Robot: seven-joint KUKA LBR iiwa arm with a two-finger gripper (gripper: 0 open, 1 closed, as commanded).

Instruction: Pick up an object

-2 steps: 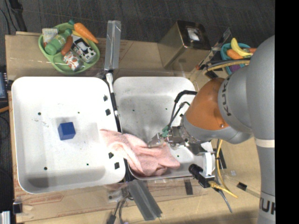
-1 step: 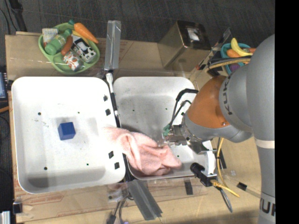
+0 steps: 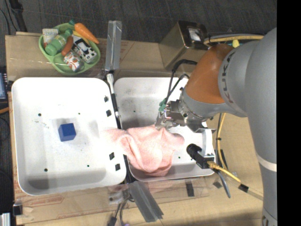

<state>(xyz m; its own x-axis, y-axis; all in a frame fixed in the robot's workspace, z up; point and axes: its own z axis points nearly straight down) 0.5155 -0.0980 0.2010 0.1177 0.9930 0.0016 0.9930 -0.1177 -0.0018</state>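
A pink cloth lies crumpled in the right bin, draped over the divider toward the left bin and over the near rim. My gripper is down at the cloth's upper right edge, where the fabric peaks up toward it. The wrist body hides whether any cloth sits between the tips. A blue cube rests alone in the left bin, far from the gripper.
A green bowl of toy food, including a carrot and a bottle, sits on the bench beyond the left bin. A grey metal bar stands at the far end of the divider. Cables run along the right bin's right side.
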